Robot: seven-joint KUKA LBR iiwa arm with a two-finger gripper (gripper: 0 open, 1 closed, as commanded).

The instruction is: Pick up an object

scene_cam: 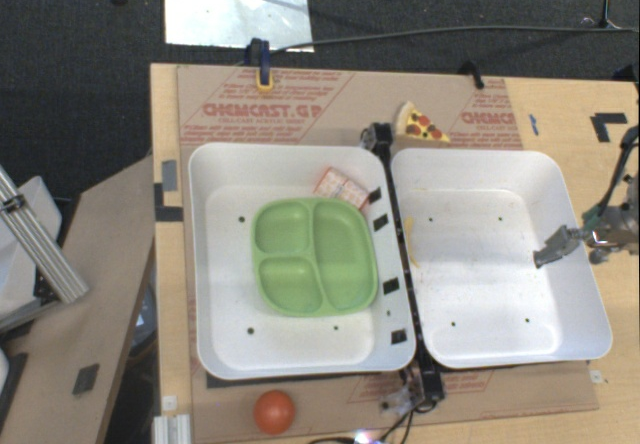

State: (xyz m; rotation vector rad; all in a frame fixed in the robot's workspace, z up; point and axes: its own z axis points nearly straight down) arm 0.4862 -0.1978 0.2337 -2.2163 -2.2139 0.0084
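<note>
The gripper sits at the right edge of the right bin, its grey fingertip reaching leftward over the bin's white floor; whether the claw is released or clenched cannot be told, and nothing is seen in its grasp. Taking the right bin as the landmark, the left bin lies just beside it on its left, the two walls touching along a seam marked with black clips. In that left bin rests a green divided plate, roughly square with rounded corners, lying flat; its single long compartment runs along the right side, nearer the landmark bin, with two smaller wells on the far side. A small pinkish packet lies touching the plate's upper edge, its long axis slanting down toward the right bin. Just beyond the right bin's upper left corner, on the cardboard, a toy pizza slice points left. An orange ball lies below the left bin.
</note>
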